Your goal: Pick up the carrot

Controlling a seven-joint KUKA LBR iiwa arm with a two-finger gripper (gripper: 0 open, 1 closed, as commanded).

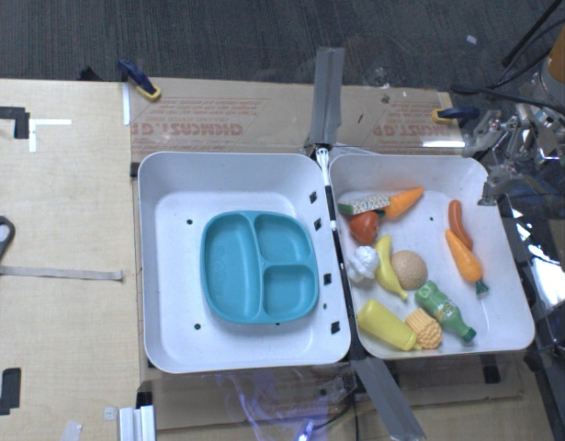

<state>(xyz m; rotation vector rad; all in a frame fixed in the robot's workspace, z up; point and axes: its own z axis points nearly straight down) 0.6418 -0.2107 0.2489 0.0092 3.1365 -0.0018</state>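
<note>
An orange carrot [464, 256] with a dark green stub at its lower end lies near the right wall of the right bin [502, 338]. A second orange tapered piece [403, 200] lies at the back of that bin, next to a grey and green item [365, 205]. My gripper [499, 168] hangs over the bin's back right corner, above and to the right of the carrot and apart from it. Nothing shows between its fingers.
Around the carrot lie a red sausage [456, 217], a green bottle [444, 307], corn [424, 329], a yellow piece [387, 324], a banana [389, 269], a tan ball [409, 267] and a red item [364, 226]. The left bin [163, 246] holds a teal divided plate [260, 266].
</note>
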